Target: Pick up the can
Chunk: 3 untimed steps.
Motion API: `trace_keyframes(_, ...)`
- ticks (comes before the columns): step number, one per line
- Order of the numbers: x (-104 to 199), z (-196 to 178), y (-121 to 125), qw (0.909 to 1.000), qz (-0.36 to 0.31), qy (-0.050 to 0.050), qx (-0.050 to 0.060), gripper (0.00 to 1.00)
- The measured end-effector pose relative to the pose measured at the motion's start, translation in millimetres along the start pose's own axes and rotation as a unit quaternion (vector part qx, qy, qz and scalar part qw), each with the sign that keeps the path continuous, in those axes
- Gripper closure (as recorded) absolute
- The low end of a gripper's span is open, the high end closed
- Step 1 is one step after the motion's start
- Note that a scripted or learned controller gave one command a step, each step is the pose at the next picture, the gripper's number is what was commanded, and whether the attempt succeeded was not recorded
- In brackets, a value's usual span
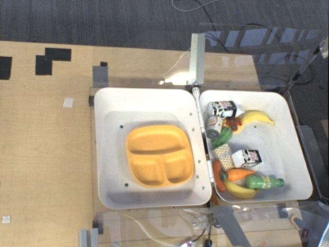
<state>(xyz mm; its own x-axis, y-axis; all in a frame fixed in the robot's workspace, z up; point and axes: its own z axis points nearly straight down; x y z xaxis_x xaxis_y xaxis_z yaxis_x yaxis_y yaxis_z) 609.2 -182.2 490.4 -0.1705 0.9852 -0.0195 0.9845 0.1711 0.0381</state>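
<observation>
The can (211,123) is small and silvery with a red-and-white label. It lies in the right bin (288,138) against that bin's left wall. A black-and-white carton (222,108) touches it from above. A green pepper (223,136) and a small red fruit (235,123) crowd it on the right and below.
Also in the right bin are a banana (257,118), a second black-and-white carton (247,158), a checkered packet (221,151), a carrot (237,175), a green bottle (264,181) and another banana (239,190). The left bin (110,189) holds a yellow divided plate (157,155).
</observation>
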Motion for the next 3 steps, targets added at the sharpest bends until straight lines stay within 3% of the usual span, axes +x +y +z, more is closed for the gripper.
trace_keyframes(1,0.2,0.2,0.1,1.0,0.0,0.0,0.0,0.0)
trace_keyframes(2,0.4,-13.1,1.7,1.0,-0.003,-0.002,-0.004,1.0)
trace_keyframes(3,0.6,-13.0,1.8,1.0,-0.003,-0.002,-0.004,0.0)
